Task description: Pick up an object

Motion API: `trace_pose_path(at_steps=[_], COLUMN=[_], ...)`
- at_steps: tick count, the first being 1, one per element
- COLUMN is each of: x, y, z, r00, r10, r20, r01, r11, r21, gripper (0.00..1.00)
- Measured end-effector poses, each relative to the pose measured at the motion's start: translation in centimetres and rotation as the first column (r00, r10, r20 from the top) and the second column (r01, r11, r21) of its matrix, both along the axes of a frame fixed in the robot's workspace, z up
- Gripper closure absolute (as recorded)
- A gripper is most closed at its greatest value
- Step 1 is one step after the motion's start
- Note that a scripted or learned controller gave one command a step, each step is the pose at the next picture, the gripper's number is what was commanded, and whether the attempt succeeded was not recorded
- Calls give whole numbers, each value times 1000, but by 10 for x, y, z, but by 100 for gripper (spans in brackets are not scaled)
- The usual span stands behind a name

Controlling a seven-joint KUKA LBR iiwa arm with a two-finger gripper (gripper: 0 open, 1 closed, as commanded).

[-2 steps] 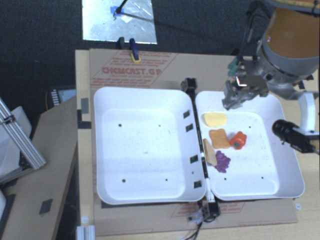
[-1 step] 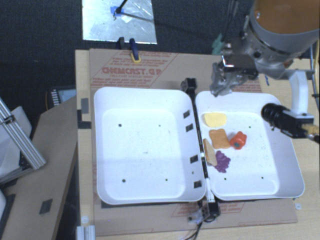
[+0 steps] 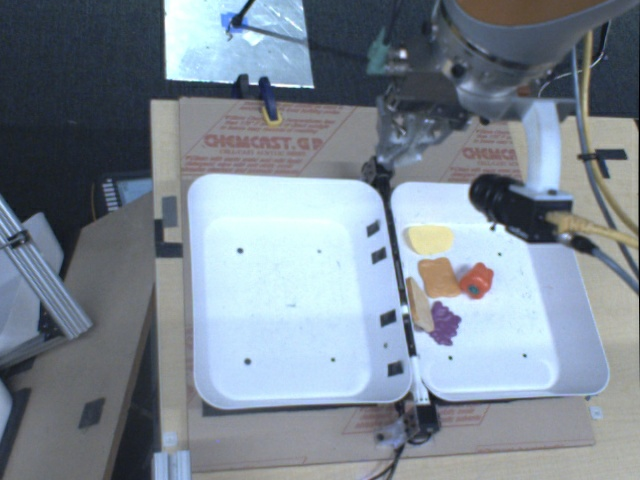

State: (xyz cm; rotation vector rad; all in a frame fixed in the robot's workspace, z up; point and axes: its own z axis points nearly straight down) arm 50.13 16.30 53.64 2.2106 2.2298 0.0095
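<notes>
Arm high over the back of the bins; nothing picked yet.

Gripper hangs above the rear end of the seam between left bin and right bin; fingers too blurred to tell apart from together, nothing seen between them. Candidates cluster at the right bin's near-left side: yellow piece, orange-tan block, red-orange piece, purple cluster, tan stick beside the seam. Approach step, I judge. Next: travel forward over one item, then descend.
</notes>
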Motion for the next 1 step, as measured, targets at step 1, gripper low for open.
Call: trace_pose_path(at_steps=[1], x=[-1], y=[58], z=[-127], r00=[1000], r10=[0], r20=[-15], r01=[0], r11=[1000], r21=[-6], gripper=[100])
